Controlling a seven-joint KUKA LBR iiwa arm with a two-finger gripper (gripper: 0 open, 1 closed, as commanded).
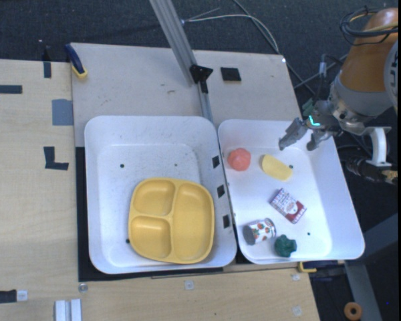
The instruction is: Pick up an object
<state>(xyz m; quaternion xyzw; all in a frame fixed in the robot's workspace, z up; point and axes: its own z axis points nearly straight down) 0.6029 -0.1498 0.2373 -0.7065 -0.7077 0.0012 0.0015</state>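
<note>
Gripper position: above the far right corner of the right bin, fingers spread apart and pointing down toward the bin floor, with nothing between them. You will find five candidate objects in that bin. A yellow block lies nearest the gripper, just below and to its left; a pink ball sits beside it toward the bin's left wall. Further toward the near edge lie a red-and-white packet, a small printed cup tipped on its side, and a green toy next to the cup. The left bin holds a yellow divided plate. Treat the yellow block as the likeliest target: it looks light and somewhat soft, so expect it to compress a little under the fingers. Take hold across its short axis, near the middle, so that it cannot pivot. Avoid the pink ball as a first choice; its round surface will probably roll away from closing fingers. The packet lies flat and offers little edge to grip.
</note>
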